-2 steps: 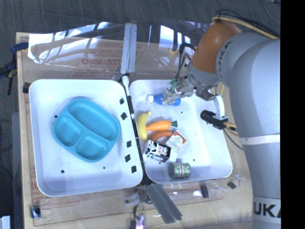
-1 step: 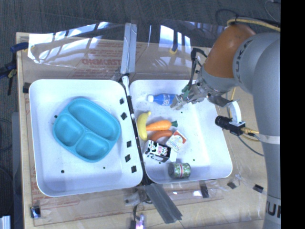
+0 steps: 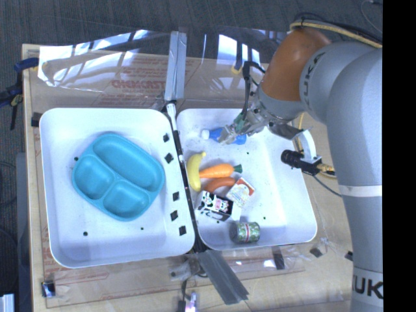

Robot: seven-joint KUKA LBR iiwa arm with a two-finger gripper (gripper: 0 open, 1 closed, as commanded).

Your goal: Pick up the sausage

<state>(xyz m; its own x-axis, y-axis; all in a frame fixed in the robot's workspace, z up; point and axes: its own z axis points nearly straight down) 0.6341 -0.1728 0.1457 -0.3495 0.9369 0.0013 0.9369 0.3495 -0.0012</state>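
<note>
The grey arm's two-finger gripper (image 3: 234, 132) hangs low at the far end of the right-hand shallow white plastic bin (image 3: 292, 207), right by a small blue-and-white item (image 3: 239, 139), and I can't tell whether it is spread or closed. The smooth, reddish-brown, stubby sausage (image 3: 218, 184) lies untouched mid-bin, tucked against the glossy orange carrot (image 3: 216, 170), beside the yellow banana (image 3: 194, 171) and a red-and-white carton (image 3: 242, 191). This looks like the approach step, and the next move calls for shifting toward the near side and dropping cleanly between those neighbours.
</note>
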